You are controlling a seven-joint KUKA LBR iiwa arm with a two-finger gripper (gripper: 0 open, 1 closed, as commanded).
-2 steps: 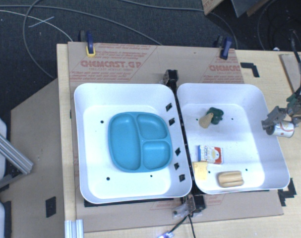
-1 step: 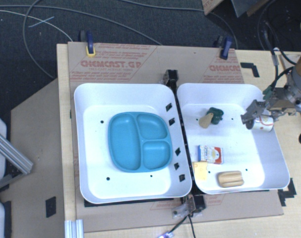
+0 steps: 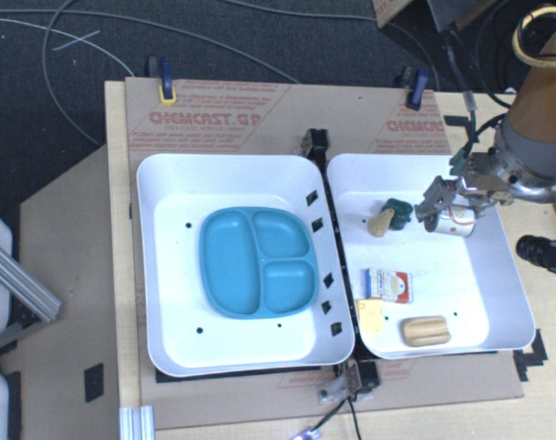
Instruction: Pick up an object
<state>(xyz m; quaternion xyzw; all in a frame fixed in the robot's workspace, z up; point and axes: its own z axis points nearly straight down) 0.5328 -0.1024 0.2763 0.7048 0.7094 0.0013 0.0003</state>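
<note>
My gripper hangs over the upper part of the right bin, reaching in from the right. Just right of and below it lies a small white cylinder with red marks, partly covered by the gripper. To the left of the gripper rests a tan and dark green object. Lower in the same bin lie a small red, white and blue packet, a yellow square and a tan oblong block.
The left bin holds a blue divided plate. A row of black clips runs along the seam between the bins. Blue clamps sit at the board's back edge. Cables trail behind the bench.
</note>
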